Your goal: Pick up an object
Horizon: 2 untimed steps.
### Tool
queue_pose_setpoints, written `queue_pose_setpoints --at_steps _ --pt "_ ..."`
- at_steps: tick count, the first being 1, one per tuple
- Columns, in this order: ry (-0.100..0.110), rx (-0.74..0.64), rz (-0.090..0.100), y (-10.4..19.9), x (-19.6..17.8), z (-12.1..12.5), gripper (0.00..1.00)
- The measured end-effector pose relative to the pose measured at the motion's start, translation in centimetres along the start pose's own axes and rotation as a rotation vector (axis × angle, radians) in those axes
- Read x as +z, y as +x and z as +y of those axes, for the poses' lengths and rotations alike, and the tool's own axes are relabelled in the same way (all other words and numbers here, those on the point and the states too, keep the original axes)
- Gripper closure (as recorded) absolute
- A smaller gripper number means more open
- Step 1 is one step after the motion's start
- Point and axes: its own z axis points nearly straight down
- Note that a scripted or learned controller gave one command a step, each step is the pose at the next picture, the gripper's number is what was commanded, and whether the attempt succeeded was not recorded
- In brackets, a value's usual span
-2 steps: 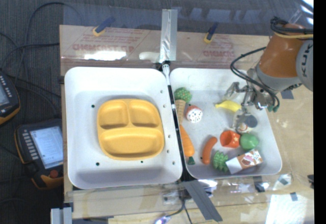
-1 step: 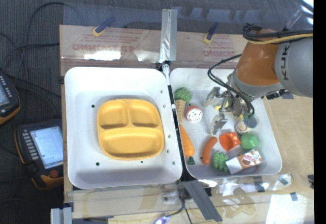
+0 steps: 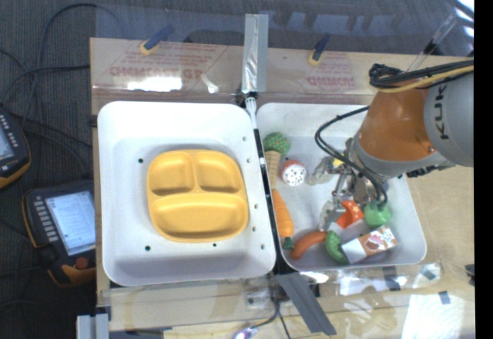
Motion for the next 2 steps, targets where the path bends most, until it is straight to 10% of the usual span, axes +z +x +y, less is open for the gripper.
queue_pose_setpoints --at_steps 1,2 --pt "0.001 -0.046 -0.001 -6.2 0.1 0.4 0.0" --pt "-0.001 -0.483 -0.001 -3.6 0.1 -3.9 0.0"
